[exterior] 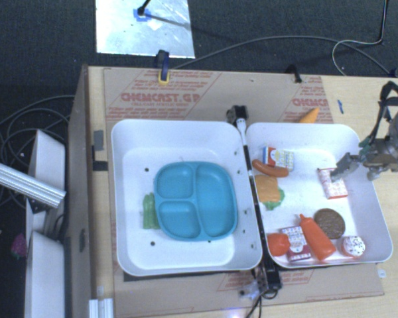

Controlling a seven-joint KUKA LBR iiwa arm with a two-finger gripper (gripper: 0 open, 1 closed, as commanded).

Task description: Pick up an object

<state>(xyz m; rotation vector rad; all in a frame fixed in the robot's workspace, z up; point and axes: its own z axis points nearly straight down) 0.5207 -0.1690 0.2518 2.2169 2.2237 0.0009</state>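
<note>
- A desk (205, 85) covered with printed cardboard carries two shallow white bins side by side, seen from above at a slant.
- The left bin (129, 177) holds a blue divided plate (194, 201) lying flat in its middle, with a small green piece (149, 212) touching the plate's left edge.
- The right bin (368, 197) holds a loose scatter of toy food, apparently laid out as choices for picking.
- At its far left are a small white carton (279, 158) and a hot dog (270, 170); just nearer lies a sandwich (268, 191).
- Along the near edge sit an orange cup (277, 244), a red and white packet (294, 237), an orange bottle (316, 238), a brown round cookie (330, 222) and a small white round thing (353, 246), packed close together.
- A pink and white packet (333, 183) lies apart from the rest, towards the right.
- An orange carrot (309, 116) rests on the desk beyond the right bin.
- The arm reaches in from the right, and its tool (348, 163) hangs over the pink and white packet, the likely target.
- Whether the tool is spread or pressed together cannot be told; nothing can be seen held in it.
</note>
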